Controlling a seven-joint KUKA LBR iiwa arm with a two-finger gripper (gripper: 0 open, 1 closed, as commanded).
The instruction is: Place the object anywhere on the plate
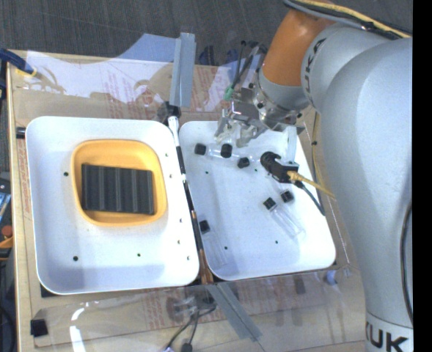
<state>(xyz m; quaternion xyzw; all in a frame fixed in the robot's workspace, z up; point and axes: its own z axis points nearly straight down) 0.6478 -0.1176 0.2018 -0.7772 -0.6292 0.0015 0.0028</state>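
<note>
A yellow plate (117,151) lies in the left bin (54,255), with a dark ridged block (118,189) on its middle. Several small black pieces lie scattered in the right bin (252,259): one at the far left (199,149), one in the middle (243,162), and a pair further right (269,204). My gripper (227,139) hangs over the far end of the right bin, and another small black piece (226,150) sits right at its tips. Whether that piece is between the fingers is unclear.
One more black piece (204,226) lies against the right bin's left wall. A clear, tube-like item (290,224) rests near the right wall. Papers and a grey rail (181,68) sit behind the bins. The arm's bulk covers the right side.
</note>
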